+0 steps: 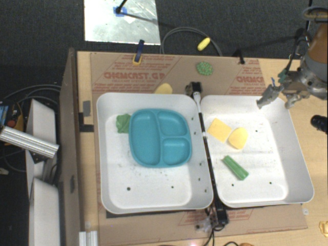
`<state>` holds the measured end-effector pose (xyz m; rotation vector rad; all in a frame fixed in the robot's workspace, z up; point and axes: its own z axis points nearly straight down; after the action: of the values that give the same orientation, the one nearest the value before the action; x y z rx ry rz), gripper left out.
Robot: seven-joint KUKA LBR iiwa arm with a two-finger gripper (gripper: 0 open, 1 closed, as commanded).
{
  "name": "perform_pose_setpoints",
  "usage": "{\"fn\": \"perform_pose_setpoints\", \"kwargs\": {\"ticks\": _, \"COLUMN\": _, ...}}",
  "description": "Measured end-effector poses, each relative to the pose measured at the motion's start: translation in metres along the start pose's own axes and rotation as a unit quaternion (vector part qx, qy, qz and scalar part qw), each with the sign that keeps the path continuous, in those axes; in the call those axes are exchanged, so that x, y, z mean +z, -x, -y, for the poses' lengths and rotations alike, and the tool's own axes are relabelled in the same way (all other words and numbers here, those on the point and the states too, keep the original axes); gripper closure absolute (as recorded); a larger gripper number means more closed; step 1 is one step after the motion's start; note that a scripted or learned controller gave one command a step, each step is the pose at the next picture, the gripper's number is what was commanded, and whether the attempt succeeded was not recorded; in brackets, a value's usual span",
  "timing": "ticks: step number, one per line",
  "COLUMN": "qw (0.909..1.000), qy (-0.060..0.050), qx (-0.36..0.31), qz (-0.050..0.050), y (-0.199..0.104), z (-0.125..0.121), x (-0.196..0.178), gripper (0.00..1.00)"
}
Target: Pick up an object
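Above right bin's far-right corner | hand hovering, fingers spread | nothing between them

You're looking down on a tabletop covered by a brown cardboard sheet printed with red lettering. Dark carpeted floor surrounds it, with a shiny metal plate lying beyond the far edge. Black cables trail at left beside a pale metal rail.

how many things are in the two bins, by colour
yellow: 2, the yellow block and the yellow round piece
green: 2, the green stick and the green piece
blue: 1, the blue divided plate
total: 5
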<state>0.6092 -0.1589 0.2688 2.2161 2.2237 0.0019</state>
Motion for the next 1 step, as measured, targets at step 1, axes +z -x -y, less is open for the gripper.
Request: {"fn": "perform_pose_setpoints", "kwargs": {"ticks": 1, "qw": 1.0, "qy": -0.004, "qx": -0.002, "qz": -0.001, "y": -0.0285, "z": -0.002, "x": 0.0869, "gripper": 0.0}}
